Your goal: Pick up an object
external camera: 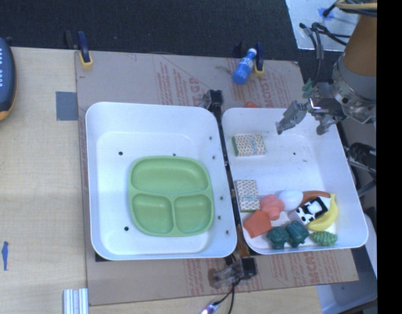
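My gripper (307, 118) hangs open over the far right part of the right bin (299, 169), its two grey fingers spread and nothing between them. Below and left of it, a patterned sponge block (249, 144) lies on the bin floor. Along the near edge of that bin is a cluster of toys: a second patterned block (247, 194), an orange piece (257, 223), a pink piece (272, 205), a white ball (291, 197), dark green pieces (287, 235), and a yellow banana with a black-and-white toy (317, 212).
The left bin (103, 175) holds a green divided plate (169, 195). A blue bottle (243, 67) lies on the cardboard behind the bins. Clamps sit at the joint between the bins, far (214, 99) and near (235, 271). A dark device (0, 77) rests at the far left.
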